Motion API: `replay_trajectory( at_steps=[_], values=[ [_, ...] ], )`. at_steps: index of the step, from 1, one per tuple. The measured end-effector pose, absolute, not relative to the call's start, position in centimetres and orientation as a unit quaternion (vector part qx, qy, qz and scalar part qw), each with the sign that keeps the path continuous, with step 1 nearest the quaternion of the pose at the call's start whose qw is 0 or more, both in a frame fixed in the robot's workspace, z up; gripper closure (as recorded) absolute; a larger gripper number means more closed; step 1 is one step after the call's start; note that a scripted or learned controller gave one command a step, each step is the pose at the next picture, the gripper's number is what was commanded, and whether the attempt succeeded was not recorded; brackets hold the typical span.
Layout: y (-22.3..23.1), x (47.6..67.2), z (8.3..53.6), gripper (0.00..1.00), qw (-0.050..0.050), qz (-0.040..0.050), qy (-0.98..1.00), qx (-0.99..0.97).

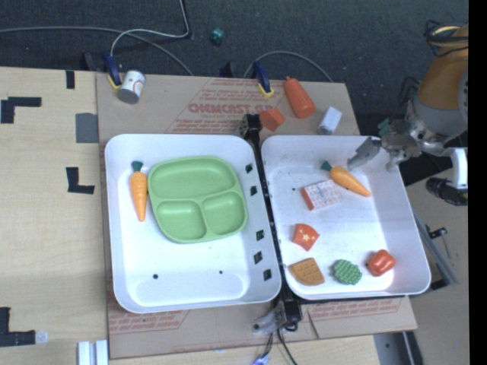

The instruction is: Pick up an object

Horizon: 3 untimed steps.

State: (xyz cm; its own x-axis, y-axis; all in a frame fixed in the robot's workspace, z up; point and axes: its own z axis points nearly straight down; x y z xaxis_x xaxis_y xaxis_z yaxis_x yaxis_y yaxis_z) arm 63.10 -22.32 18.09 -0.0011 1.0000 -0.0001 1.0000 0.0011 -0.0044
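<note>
claw (365, 153): at upper right of the right bin, just above the carrot's leafy end; can't tell how wide it stands, nothing seen in it
arm (441, 90): grey with orange band, comes in from right edge
right bin (396, 226): white, holds six toys
carrot in right bin (350, 179): lies slanted near top, green end toward claw
red-white box (322, 195): just left of that carrot, flat
red strawberry-like piece (305, 236): mid bin
waffle-like biscuit (307, 271): bottom edge
green bumpy piece (347, 271): beside biscuit
red tomato-like piece (381, 262): bottom right corner
left bin (122, 226): holds green divided plate (198, 198) and a second carrot (138, 192) upright along plate's left side
bench (46, 204): behind the bins lie an orange bottle-shaped toy (299, 97), small can (131, 86)
</note>
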Motion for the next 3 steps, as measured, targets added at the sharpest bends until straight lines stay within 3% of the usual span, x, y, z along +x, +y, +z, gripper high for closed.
replay_trajectory(
  at_steps=[1, 2, 3],
  values=[
    [-22.3, 64.0, 9.1, 0.0, -0.003, -0.0021, -0.708, -0.706],
    [-20.0, 66.2, 8.9, 0.0, -0.001, 0.0, -0.708, -0.706],
    [-20.0, 66.2, 9.9, 1.0, -0.001, 0.0011, -0.708, -0.706]
  ],
)
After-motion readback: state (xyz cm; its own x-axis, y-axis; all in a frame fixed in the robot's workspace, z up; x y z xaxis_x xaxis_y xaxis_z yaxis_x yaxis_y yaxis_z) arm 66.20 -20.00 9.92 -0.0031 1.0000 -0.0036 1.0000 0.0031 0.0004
